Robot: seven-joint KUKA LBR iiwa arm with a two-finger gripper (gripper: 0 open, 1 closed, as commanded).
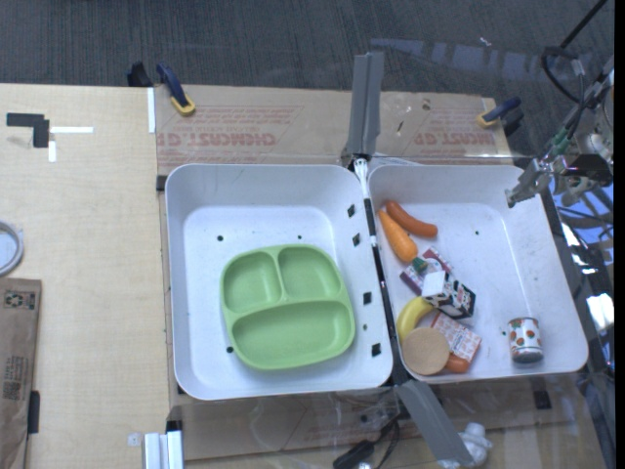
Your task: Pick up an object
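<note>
A: How far along is the pick looking?

B: Barely started, I'm judging. The tool [522,186] is hanging over the right bin [547,262], at its far right corner, carrying nothing; whether it's apart or together, I can't tell.

A: And the things to grab?

B: All are lying below and left of the tool: two carrots [402,228], a banana [412,315], a small can [525,340] almost straight under it. The green plate [288,306] is sitting farther left, untouched.

The banana [413,315] lies partly hidden under a tan round disc [427,351] near the right bin's [547,262] front-left corner; the small packets' [437,283] printing is too small to read.
</note>
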